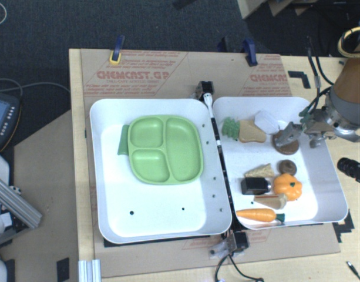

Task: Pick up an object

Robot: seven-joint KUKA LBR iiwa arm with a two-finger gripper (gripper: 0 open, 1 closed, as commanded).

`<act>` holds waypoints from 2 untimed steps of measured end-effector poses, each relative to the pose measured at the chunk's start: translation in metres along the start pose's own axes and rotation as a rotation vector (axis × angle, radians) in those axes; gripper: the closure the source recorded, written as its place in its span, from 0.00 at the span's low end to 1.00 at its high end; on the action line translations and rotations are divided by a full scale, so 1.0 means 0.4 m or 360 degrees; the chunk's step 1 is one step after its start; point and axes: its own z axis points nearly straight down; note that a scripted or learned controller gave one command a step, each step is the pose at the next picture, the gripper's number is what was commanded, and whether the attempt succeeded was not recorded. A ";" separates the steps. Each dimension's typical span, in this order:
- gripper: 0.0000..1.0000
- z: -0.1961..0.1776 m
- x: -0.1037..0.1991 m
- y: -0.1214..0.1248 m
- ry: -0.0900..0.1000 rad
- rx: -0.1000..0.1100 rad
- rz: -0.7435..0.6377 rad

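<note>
My gripper [300, 136] hangs over the far right part of the right bin [329, 184], reaching in from the right. Its two fingers stand apart, so it is open with nothing between them. Just under its left finger [287, 133] lies a brown round piece [286, 147]. In the same bin lie a white lump [266, 121], a tan slice [251, 132], a green leafy piece [230, 126], a brown ring [287, 167], a pale wedge [261, 171], a black block [255, 185], an orange pumpkin [287, 187] and a carrot [258, 215].
The left bin [109, 175] bears a green divided plate [165, 148]. A black divider [218, 151] runs between the bins. Blue and yellow clamps [116, 50] sit on the bench's far edge, and cables [316, 63] hang at the right near the arm.
</note>
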 end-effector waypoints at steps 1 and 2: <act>0.00 -0.019 0.000 0.008 -0.0005 -0.0023 -0.0005; 0.00 0.094 -0.016 0.008 -0.0002 -0.0013 -0.0005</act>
